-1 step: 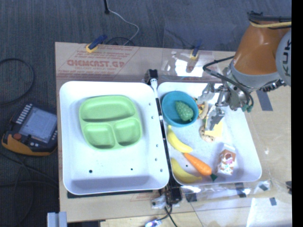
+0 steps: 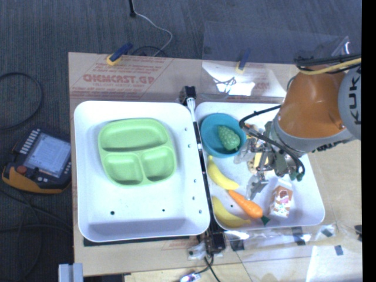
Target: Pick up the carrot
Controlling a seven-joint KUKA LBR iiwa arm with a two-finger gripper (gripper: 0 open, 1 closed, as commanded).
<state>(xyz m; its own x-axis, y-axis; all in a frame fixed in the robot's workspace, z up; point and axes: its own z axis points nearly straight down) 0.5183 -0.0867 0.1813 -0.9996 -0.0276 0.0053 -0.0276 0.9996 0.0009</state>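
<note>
Lower right of the frame: the end effector [image 2: 257, 184] hangs just above the carrot [image 2: 245, 204] (lying on a banana [image 2: 228, 215] in the right bin [image 2: 314, 213]), seemingly positioned for a grasp; finger state cannot be told.

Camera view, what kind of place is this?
Likely a robotics lab test bench: a KUKA arm over two white bins of toy food, a teach pendant on grey carpet.
</note>
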